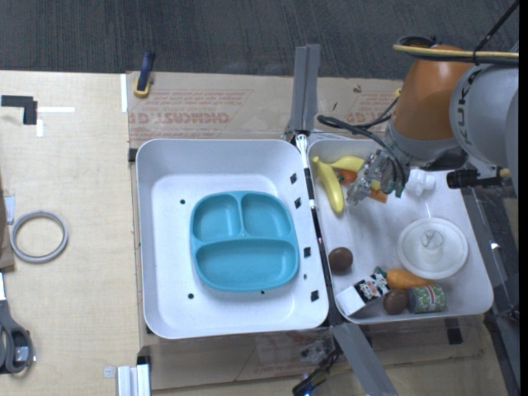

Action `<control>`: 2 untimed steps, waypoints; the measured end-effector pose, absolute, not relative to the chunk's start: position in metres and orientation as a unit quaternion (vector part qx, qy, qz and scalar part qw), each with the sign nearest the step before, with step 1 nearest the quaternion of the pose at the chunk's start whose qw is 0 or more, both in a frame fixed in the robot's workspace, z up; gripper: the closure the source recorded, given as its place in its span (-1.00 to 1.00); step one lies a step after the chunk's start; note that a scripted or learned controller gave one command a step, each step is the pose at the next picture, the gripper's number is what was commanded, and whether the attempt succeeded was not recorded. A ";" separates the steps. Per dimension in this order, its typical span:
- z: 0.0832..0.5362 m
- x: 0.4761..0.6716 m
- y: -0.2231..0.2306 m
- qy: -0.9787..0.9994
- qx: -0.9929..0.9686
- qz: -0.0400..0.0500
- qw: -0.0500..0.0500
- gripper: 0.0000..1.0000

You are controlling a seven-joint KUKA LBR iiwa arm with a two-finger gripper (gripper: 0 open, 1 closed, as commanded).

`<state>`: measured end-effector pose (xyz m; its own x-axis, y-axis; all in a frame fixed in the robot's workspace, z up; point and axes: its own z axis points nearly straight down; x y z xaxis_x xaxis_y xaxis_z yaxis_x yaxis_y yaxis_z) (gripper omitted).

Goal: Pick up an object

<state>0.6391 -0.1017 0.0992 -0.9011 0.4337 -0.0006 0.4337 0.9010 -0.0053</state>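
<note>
I'm down in the right bin [474, 221], back left corner, gripper [369, 181] just right of the banana [331, 186] and over something orange I can't identify; can't tell if my jaws are open or clenched, nothing visibly between them. Rest of that bin: white lid [432, 247] mid-right, brown ball [340, 259] by the left wall, carrot [407, 279], box [363, 294], second brown ball [395, 302] and can [427, 298] along the front. Left bin [157, 246] holds the blue plate [244, 240].

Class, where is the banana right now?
The banana lies in the right bin, near its upper-left corner, just left of the gripper and above the brown ball.
</note>
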 end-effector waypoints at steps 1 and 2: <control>0.192 0.648 -0.037 -0.965 -0.263 0.000 -0.001 1.00; 0.191 0.594 0.009 -0.946 -0.323 0.001 0.001 1.00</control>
